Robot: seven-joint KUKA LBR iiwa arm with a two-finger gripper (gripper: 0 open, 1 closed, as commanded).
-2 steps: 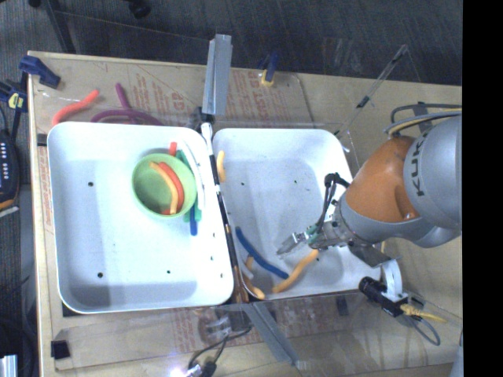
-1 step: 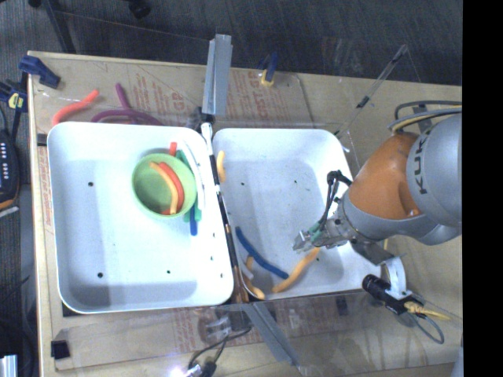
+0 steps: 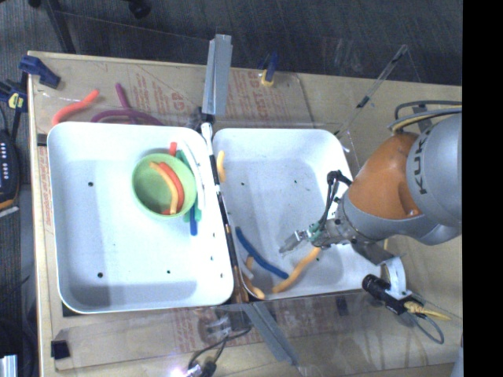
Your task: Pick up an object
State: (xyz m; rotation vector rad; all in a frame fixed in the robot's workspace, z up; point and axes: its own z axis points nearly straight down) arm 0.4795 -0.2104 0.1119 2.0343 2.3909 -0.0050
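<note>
A: Locate the target.

B: The curved orange plastic strip [image 3: 298,271] lies in the right white bin [image 3: 267,144], near its front edge. Its long axis runs diagonally, lower-left to upper-right, the upper end meeting the gripper [image 3: 302,239].

A: State of the fingers?

B: Spread apart, nothing visibly between them (contact with the strip cannot be confirmed). The strip extends down-left from them; a blue curved strip [image 3: 258,255] lies just beside it.
</note>
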